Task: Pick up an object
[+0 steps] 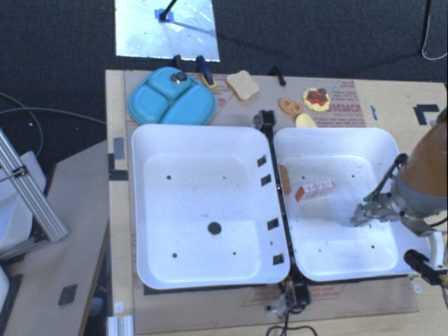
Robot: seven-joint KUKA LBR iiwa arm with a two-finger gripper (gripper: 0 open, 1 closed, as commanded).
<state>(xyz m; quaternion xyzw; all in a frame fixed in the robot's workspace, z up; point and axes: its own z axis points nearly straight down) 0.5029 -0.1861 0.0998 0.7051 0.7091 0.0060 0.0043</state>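
Observation:
The right white bin (pixel 381 261) holds a small white packet with red print (pixel 313 189) lying flat near its middle left. A thin orange piece (pixel 284 179) rests against that bin's left wall. My gripper (pixel 362 215) hangs low inside the right bin, to the right of the packet and apart from it. The grey arm with its orange band (pixel 428 166) comes in from the right edge. Nothing shows in the gripper. A small dark round object (pixel 214 228) lies in the left bin (pixel 150 257).
Behind the bins on the bench lie a blue divided plate (pixel 172 98), a toast slice (pixel 243 85), a pretzel (pixel 290 106), a small pizza-like toy (pixel 316 98) and a yellow piece (pixel 305 121). A black divider (pixel 278 208) runs between the bins.

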